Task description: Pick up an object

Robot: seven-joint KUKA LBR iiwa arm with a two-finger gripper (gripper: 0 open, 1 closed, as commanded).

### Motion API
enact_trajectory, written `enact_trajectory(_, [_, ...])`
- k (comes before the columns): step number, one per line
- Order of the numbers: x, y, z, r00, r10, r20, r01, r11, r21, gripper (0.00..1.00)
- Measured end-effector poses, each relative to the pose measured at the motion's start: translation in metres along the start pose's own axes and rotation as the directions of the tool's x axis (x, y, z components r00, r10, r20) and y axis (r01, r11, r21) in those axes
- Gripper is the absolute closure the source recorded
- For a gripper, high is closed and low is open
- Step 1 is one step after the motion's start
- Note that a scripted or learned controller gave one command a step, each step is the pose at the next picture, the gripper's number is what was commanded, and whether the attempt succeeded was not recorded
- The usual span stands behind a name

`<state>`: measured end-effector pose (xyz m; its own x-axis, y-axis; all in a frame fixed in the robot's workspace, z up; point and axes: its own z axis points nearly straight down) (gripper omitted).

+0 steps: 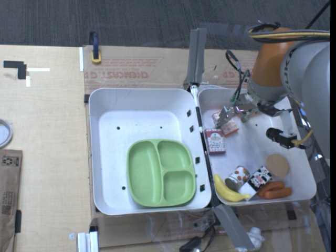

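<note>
1. Two shallow white bins are sitting side by side on a pale wooden surface (42,119).
2. A green divided plate (161,172) is lying in the left bin (105,140).
3. In the right bin (304,177), a small red-and-white carton (216,142) is lying near the dividing wall — a banana (230,191), a tin can (238,177), a patterned packet (259,178), two sausages (274,190) and a tan disc (277,165) are crowding its near end.
4. The claw (230,115) is hanging low at the right bin's far end, just over a small pinkish packet (224,122) — whether it is clenched I cannot tell.
</note>
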<state>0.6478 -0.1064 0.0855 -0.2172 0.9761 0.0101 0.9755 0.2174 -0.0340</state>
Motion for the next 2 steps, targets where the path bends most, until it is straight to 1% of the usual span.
enact_trajectory(1, [0.000, 0.003, -0.005, 1.000, -0.006, 0.004, 0.006, 1.000, -0.010, 1.00])
enact_trajectory(2, [0.057, -0.067, -0.102, 0.983, 0.184, 0.004, -0.184, 0.982, -0.032, 1.00])
